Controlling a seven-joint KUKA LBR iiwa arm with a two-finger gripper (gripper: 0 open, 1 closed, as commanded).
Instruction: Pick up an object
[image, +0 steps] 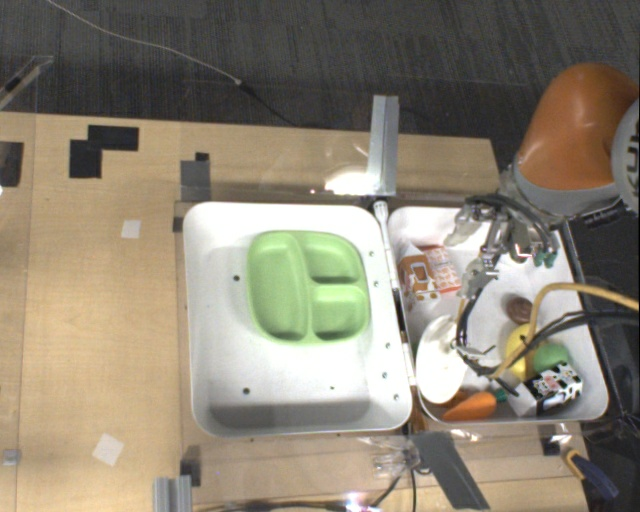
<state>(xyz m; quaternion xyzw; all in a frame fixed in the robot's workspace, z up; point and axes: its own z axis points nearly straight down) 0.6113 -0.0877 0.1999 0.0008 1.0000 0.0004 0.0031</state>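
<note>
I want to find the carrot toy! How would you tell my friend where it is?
Look at the right white bin, the one crowded with toys. Go to its near edge, just below the round white plate. The carrot lies there on its side, the only long orange thing, left of the black-and-white cow toy.

Fixed overhead camera, slanted down on both bins (215, 300)
</note>
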